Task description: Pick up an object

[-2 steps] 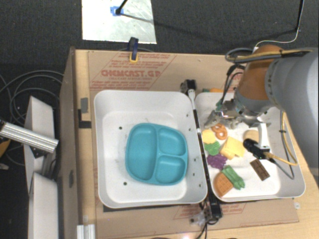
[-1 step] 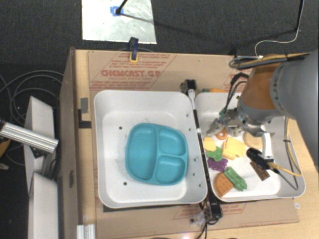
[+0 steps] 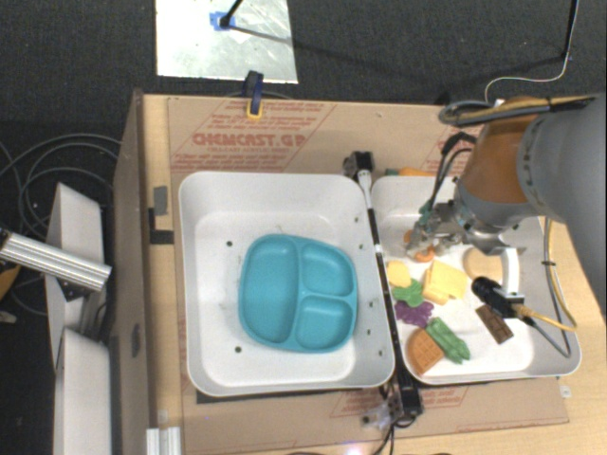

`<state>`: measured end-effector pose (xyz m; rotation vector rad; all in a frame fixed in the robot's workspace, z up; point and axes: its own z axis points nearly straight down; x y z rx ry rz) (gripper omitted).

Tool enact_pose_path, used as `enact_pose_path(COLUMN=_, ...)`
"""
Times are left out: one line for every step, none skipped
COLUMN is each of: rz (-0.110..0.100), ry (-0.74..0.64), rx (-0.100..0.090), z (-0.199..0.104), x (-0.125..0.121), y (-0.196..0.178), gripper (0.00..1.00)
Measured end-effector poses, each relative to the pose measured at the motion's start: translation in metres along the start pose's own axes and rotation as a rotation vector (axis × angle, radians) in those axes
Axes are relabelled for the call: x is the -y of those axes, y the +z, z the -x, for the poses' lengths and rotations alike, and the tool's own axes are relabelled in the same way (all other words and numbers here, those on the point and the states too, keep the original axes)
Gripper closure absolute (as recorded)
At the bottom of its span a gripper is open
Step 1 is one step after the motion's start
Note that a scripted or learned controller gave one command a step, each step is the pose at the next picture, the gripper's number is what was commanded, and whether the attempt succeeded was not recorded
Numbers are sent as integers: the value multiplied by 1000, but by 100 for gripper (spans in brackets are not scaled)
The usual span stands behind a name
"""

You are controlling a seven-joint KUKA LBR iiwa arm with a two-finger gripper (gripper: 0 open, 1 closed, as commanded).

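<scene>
Here the gripper [image 3: 429, 232] hovers near the right bin's [image 3: 545, 360] crowded left edge

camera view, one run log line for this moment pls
arm: over right bin | tool: low by orange piece | grasp: unclear | left bin: blue plate

The arm [image 3: 560, 159] is a thick, rounded grey cylinder with a broad orange band [image 3: 493, 164] above the wrist. Thin cables loop beside the band toward a small metallic gripper [image 3: 429, 233].
</scene>
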<state>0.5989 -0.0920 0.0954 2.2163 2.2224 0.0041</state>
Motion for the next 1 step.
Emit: enact_pose_path(rz=5, ry=-9, rx=-3, z=-75, x=6, y=-95, gripper=100)
